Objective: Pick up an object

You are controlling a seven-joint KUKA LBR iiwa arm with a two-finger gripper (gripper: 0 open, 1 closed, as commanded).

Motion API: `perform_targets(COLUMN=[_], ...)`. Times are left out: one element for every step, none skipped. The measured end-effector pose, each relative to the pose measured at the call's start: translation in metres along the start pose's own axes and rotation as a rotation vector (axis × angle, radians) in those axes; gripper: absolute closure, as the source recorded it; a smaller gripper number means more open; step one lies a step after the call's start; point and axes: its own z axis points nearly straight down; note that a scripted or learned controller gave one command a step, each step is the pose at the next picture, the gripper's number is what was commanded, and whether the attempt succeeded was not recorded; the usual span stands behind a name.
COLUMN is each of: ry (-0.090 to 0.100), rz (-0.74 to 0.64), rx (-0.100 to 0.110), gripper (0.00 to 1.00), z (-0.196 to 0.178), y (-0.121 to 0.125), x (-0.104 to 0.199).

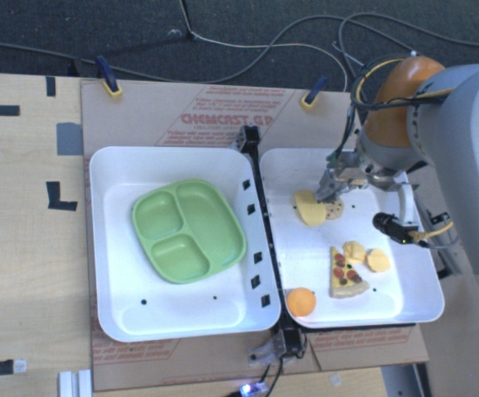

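The gripper (pixel 332 190) sits low on the yellow toy food (pixel 311 211) near the right bin's (pixel 421 308) far edge, apparently to grasp it, though its grip cannot be made out.

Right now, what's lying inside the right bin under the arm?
In the right bin: a pale yellow piece at the gripper, a pizza slice, small yellow pieces and an orange ball. The arm covers the bin's far right corner.
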Motion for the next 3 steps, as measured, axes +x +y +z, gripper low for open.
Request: perform_targets(ry=[0.006,0.005,0.004], rz=[0.001,0.001,0.001], rx=[0.004,0.003,0.001], gripper=[1.0,1.0,1.0], z=[-0.043,-0.086,-0.15], y=[0.001,0.005,0.008], x=[0.004,0.004,0.003])
